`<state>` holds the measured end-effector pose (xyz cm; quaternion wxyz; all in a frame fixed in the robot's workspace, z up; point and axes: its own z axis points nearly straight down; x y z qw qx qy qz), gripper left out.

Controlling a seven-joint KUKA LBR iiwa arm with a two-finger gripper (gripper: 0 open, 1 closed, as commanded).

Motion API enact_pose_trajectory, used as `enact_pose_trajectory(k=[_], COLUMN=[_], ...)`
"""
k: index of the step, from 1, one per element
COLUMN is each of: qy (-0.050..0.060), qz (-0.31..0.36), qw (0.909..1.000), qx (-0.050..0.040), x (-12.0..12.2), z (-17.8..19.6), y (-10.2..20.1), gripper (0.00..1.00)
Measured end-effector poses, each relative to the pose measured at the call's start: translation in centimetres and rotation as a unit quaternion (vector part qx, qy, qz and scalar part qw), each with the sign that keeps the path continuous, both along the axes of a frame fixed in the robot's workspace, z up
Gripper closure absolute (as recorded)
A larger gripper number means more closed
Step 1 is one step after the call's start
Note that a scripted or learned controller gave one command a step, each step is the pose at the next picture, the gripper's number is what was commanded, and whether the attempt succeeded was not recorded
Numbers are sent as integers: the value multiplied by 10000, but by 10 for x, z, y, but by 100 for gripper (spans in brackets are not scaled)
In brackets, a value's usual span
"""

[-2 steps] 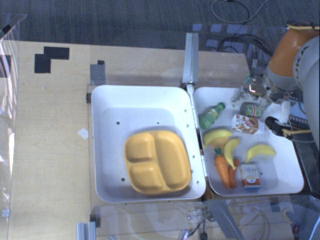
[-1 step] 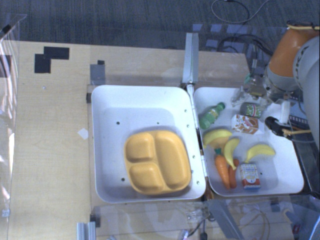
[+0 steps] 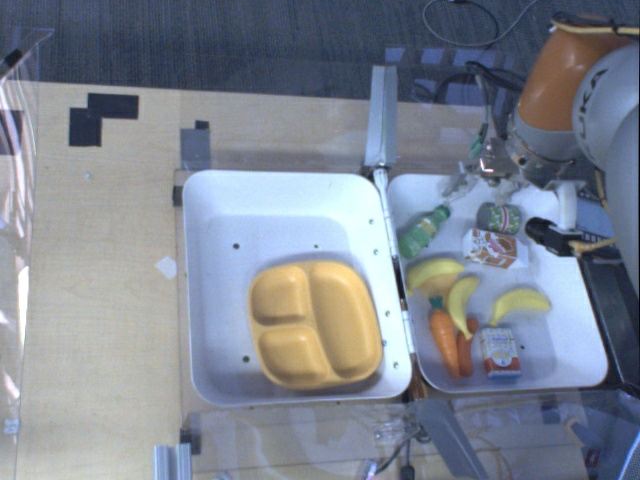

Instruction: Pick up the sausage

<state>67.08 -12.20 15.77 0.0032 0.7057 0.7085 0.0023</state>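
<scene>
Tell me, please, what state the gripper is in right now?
Gripper: cannot be told; it sits over the far edge of the right bin, with nothing seen held.

Yellow tray (image 3: 316, 321), white bins (image 3: 215, 268), orange carrot (image 3: 443, 340), green bottle (image 3: 423, 230)

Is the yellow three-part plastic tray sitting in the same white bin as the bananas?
No, the yellow divided plastic tray lies in the left white bin, while the yellow bananas lie in the right white bin.

A pale wooden table (image 3: 90, 298) is seen below; dark grey carpet (image 3: 220, 28) lies at 12 o'clock, crossed by a looped cable (image 3: 462, 20).
</scene>
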Motion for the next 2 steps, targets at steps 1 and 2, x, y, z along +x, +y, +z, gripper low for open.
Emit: enact_pose_trajectory(k=[1,2], qy=[0,-62], qz=[1,-1483], qw=[10000,9889], qx=[0,0], x=[0,-2], z=[47,-33], y=[-15,-40], gripper=[0,0])
